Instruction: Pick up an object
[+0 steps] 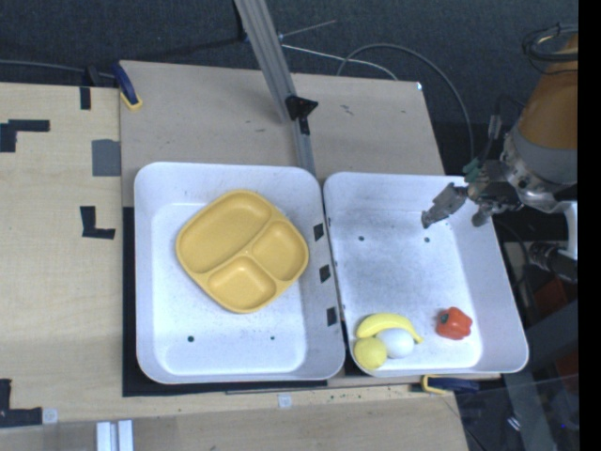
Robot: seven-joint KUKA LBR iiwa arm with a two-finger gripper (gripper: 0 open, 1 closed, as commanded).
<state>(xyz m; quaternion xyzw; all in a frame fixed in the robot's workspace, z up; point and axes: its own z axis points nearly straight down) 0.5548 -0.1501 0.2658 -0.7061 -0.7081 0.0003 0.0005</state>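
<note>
1. My gripper (pixel 460 207) hangs over the right bin's (pixel 394 252) upper right corner, fingers spread apart with nothing between them.
2. Pickable items cluster along that bin's near edge: a banana (pixel 387 324), touching a yellow lemon (pixel 370 352) and a white egg (pixel 399 344).
3. A red pepper (pixel 454 323) sits just right of them, apart.
4. The left bin (pixel 160 346) holds a yellow divided plate (pixel 241 250).
</note>
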